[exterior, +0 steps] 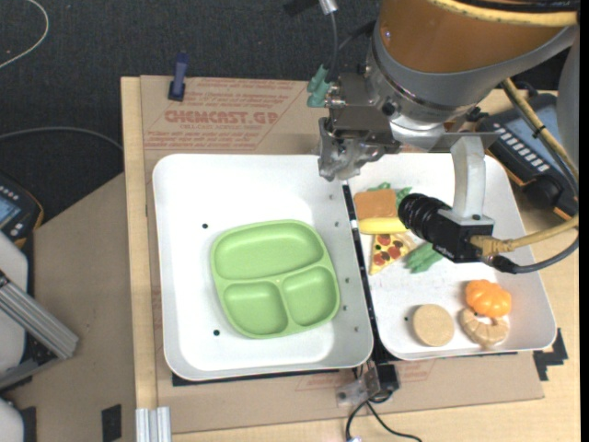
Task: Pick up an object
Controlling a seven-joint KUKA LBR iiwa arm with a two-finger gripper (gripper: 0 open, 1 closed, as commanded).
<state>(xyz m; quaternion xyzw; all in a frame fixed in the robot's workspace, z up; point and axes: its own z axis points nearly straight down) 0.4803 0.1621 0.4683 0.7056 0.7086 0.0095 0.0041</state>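
Camera view: tool (342, 162) sits over the far end of the divider between the left bin (179, 191) and right bin (529, 325). Can't tell how far it is open; nothing visibly held.

Candidates in the right bin, all on the near side of the tool:
- orange-yellow block (375, 210), just below the tool, long axis across the bin
- pizza slice (387, 250) right after it, tip pointing toward the divider
- round cookie (432, 325), well apart, near edge
- orange pumpkin (487, 296) touching a tan pastry (486, 330), far corner from the tool

Left bin: green three-compartment tray (273, 275), long axis roughly across.

Table board (221, 115) reads "CHEMCAST G P", smaller text illegible.
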